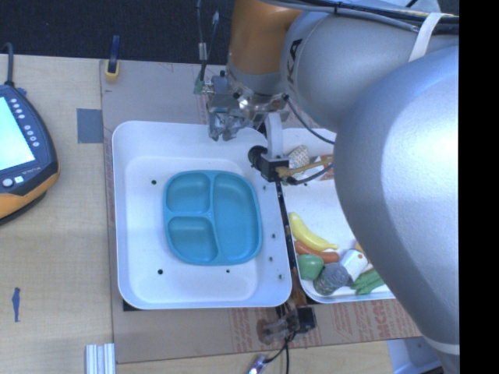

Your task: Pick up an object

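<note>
My gripper (224, 128) hangs over the far rim of the left bin (132, 209), above its back edge. Nothing shows between its fingers. A blue divided plate (212, 216) lies in the middle of the left bin, well in front of the gripper. In the right bin (312, 201) lie a yellow banana (310, 236), a green round piece (309, 266), a grey lump (336, 277), an orange piece (320, 253) and a white and red item (355, 262). A tan brush-like item (302, 159) lies at the back of that bin. The arm hides much of the right bin.
A teach pendant (19, 154) with an orange edge lies on the bench at the far left. A blue and yellow clamp (114, 61) sits at the bench's back edge. The big grey arm (390, 115) covers the upper right.
</note>
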Tool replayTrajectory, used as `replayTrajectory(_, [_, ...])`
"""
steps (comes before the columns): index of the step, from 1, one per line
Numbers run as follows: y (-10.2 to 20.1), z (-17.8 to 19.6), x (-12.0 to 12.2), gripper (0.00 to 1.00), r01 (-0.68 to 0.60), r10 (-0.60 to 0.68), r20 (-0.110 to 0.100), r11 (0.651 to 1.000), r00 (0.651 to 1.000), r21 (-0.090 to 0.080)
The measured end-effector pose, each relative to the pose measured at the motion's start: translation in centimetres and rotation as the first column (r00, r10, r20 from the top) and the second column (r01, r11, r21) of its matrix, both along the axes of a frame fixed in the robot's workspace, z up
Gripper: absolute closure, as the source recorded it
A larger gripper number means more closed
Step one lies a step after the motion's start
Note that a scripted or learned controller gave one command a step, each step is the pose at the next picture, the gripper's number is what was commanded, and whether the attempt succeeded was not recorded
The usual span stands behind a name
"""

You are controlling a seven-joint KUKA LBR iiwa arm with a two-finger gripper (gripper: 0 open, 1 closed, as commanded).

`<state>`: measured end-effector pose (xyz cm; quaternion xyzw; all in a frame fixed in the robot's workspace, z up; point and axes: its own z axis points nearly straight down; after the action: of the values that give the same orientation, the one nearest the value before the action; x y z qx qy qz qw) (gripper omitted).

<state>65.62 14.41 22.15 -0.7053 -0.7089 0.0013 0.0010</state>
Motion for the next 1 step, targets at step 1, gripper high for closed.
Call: replayTrajectory(1, [-0.02, 1.02, 0.0, 1.0, -0.005, 0.005, -0.003, 1.0, 1.0, -0.001])
